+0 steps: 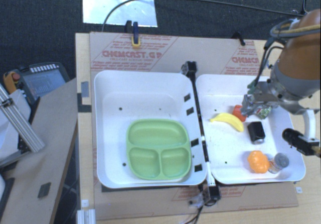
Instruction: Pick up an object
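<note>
Cardboard-topped bench (150, 52) bears two white bins (145, 87), dark carpet (40, 12) around

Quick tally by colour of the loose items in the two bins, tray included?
Green: 2, the divided tray and a crumpled packet
Yellow: 1, banana
Red: 1, small item
Black: 1, block
Orange: 1, fruit
Grey: 1, small can
Total: 7

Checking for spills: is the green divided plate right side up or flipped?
Right side up: the green divided plate in the left bin shows its three hollow compartments.
</note>
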Controlling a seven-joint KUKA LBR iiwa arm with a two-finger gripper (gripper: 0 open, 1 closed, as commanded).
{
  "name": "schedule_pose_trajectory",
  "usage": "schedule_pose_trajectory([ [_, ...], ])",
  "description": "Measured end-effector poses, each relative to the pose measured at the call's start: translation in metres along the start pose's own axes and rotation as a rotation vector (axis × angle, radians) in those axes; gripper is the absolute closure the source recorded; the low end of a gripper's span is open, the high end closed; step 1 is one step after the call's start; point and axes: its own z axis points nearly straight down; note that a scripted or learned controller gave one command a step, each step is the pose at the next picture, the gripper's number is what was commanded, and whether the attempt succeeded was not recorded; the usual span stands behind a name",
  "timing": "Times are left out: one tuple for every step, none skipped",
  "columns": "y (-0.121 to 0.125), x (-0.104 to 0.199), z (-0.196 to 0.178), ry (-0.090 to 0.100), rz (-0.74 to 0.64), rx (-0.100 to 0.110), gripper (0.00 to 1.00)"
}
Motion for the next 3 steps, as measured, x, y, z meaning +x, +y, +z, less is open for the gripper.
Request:
schedule_pose_trajectory([
  [0.006, 0.056, 0.016, 0.001, 0.000, 0.001, 1.00],
  [0.013, 0.108, 0.013, 0.001, -0.001, 0.000, 1.00],
  [0.022, 0.149, 0.021, 0.000, 0.001, 0.000, 1.00],
])
